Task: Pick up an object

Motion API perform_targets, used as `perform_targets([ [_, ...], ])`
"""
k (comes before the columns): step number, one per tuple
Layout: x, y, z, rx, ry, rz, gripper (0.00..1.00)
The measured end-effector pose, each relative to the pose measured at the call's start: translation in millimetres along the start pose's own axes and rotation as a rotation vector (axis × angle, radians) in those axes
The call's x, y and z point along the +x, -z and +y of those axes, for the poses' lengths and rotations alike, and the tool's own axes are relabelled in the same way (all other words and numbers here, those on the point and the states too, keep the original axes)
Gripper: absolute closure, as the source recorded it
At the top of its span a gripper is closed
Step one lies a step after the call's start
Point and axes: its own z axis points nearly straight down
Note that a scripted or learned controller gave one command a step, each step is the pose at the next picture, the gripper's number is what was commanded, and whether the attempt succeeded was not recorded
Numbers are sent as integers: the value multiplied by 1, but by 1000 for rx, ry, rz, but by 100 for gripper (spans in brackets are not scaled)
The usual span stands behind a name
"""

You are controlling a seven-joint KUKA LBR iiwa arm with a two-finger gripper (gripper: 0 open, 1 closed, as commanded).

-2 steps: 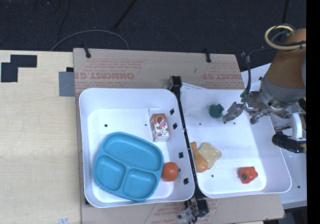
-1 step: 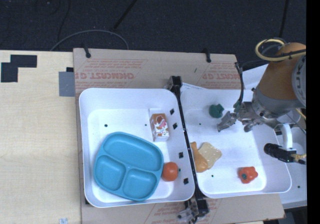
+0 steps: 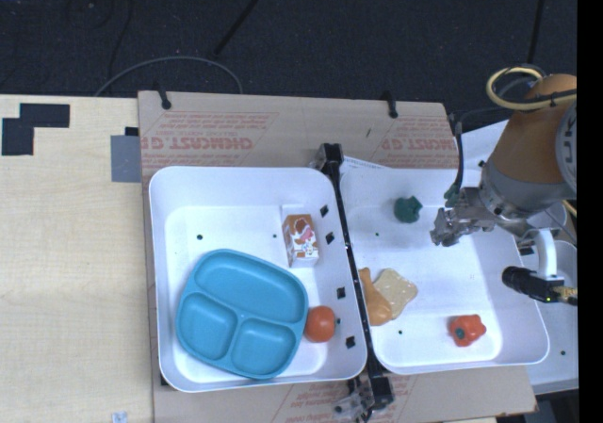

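Red print runs across the brown cardboard sheet [image 3: 283, 134] under the bins, upper middle of the frame, and it sits upside down to the camera: the large word reads roughly "CHEMCAST". More faint red lettering shows on the cardboard's lower edge, too small to read. The small packet [image 3: 301, 238] in the left bin carries a picture, its print illegible.

We count two white bins [image 3: 170, 223], one blue tray [image 3: 240, 313], one carton [image 3: 301, 238], one tomato [image 3: 320, 323], one green item [image 3: 407, 209], one red item [image 3: 466, 329].
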Motion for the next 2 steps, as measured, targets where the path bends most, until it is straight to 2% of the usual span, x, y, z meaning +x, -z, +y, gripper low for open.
perform_targets([
  [1, 2, 61, 1, -5, 3, -1, 100],
  [2, 1, 77, 1, -4, 4, -1, 100],
])
